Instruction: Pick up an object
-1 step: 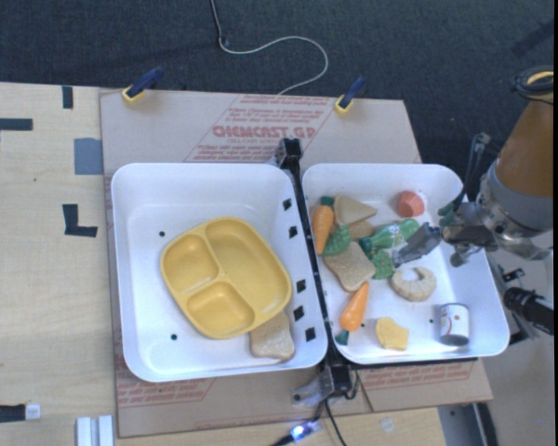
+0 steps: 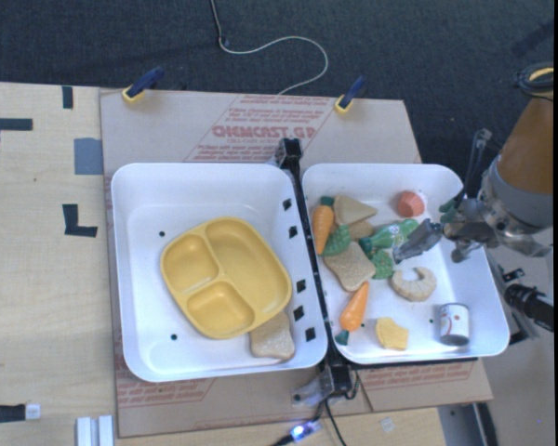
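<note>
Pick not done yet, as far as I can judge: nothing sits in the tool (image 2: 426, 238), and every obj. lies on a bin floor. The tool hangs low over the right bin (image 2: 491, 342), near its right wall. Its dark fingers point toward the bin centre, but if they stand wide or narrow I cannot tell.

Closest to the tool is the green leafy piece (image 2: 387, 240), just beside the tip, w/ a bitten round cookie (image 2: 413, 283) a bit nearer the front wall. The green piece looks thin, crumpled, prob. soft plastic. Approach seems almost finished; closing and lifting are left.
</note>
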`<state>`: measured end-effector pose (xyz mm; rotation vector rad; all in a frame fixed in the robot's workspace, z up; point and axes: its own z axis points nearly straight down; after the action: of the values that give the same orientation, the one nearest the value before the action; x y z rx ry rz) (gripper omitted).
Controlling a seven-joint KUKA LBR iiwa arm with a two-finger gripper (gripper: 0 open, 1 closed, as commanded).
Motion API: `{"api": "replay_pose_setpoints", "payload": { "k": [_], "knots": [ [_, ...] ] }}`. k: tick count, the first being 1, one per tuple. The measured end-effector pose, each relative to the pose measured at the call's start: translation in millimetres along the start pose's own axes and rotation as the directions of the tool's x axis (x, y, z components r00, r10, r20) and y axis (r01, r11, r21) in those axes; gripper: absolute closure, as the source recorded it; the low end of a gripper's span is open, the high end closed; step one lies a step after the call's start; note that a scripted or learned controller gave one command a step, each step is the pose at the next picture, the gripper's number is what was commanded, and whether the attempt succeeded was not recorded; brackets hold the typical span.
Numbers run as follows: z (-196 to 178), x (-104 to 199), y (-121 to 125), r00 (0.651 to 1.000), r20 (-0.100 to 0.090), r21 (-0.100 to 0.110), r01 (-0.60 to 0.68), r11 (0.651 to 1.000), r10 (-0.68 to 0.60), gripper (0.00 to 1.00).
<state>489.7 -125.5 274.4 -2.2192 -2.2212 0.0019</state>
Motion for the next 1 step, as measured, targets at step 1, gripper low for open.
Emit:
{"api": "replay_pose_setpoints", "payload": {
  "k": [1],
  "knots": [
    [62.6, -3.0, -5.6, 1.000, -0.001, 0.006, -0.001, 1.000, 0.001, 0.00]
  ]
}}
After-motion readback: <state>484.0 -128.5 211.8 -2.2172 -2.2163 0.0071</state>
